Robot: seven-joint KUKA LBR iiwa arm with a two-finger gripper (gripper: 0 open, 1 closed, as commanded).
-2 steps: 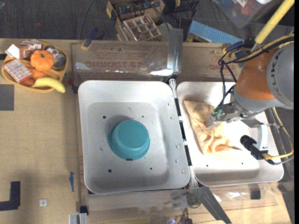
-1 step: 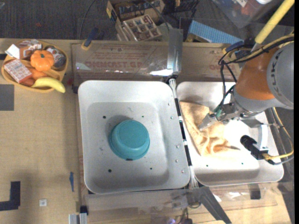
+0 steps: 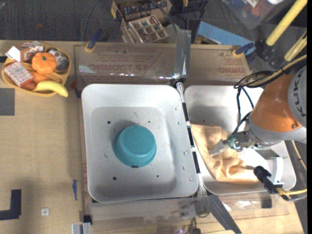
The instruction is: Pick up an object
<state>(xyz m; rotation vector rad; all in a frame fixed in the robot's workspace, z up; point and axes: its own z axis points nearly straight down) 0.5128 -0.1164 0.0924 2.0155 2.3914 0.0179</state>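
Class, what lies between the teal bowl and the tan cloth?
In the camera view, the bins' adjoining white rims lie between the teal bowl and the tan cloth.

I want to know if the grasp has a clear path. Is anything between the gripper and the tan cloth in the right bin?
Nothing visible does. The gripper is low over the tan cloth in the right bin, right at its folds. The teal bowl sits apart in the left bin, beyond the divider.
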